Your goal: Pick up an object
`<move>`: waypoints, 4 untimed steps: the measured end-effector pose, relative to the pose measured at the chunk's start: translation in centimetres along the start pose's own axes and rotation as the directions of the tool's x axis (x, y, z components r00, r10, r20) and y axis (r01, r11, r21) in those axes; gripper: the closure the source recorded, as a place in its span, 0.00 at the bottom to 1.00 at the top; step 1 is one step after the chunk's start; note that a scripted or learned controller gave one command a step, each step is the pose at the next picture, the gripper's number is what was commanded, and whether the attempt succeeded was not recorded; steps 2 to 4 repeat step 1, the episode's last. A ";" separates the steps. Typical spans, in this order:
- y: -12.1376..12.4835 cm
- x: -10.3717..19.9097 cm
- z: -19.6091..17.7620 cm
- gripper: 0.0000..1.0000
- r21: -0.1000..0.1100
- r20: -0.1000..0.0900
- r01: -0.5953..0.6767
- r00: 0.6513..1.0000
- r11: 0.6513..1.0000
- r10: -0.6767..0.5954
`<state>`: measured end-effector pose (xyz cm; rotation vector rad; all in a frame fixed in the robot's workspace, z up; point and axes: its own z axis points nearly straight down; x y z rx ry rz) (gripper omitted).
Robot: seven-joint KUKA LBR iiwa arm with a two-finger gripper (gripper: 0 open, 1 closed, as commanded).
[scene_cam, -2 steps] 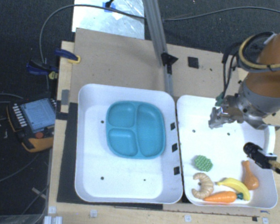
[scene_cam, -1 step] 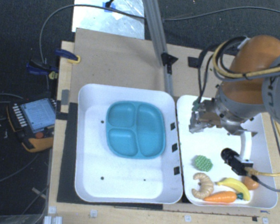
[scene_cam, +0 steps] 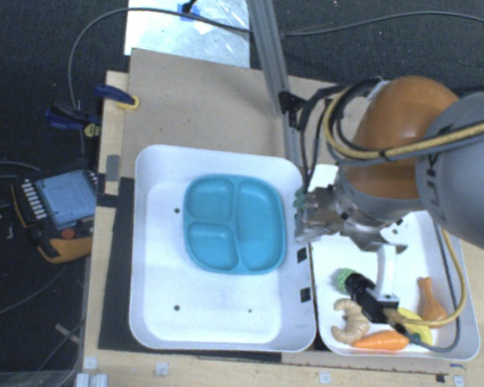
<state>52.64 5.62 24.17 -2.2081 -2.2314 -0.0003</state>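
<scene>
**Arm low over the seam between the bins, with no catch showing.**

The likeliest failure is a descent onto the wall. The arm (scene_cam: 454,160) covers much of the right bin (scene_cam: 467,337), and its gripper (scene_cam: 316,216) hangs over that bin's left rim, beside the left bin (scene_cam: 212,306) and close to the blue plate (scene_cam: 235,223). Dropping here, it could hit the rim or close on nothing. The likely picks lie apart from it along the right bin's near side: a carrot (scene_cam: 380,340) touching a tan lump (scene_cam: 348,320), with a green bit (scene_cam: 342,279) above them. They are small, crowded and liable to slip. The arm reaches in from the right, with the orange band up and the wrist bent down. I cannot tell whether the gripper is released or clenched.
</scene>
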 end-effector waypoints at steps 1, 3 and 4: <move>-1.4 4.6 1.8 1.00 0.000 0.000 -0.001 1.000 1.000 0.001; -1.4 4.6 1.8 1.00 0.000 0.000 -0.001 1.000 1.000 0.001; -1.4 4.6 1.8 1.00 0.000 0.000 -0.001 1.000 1.000 0.001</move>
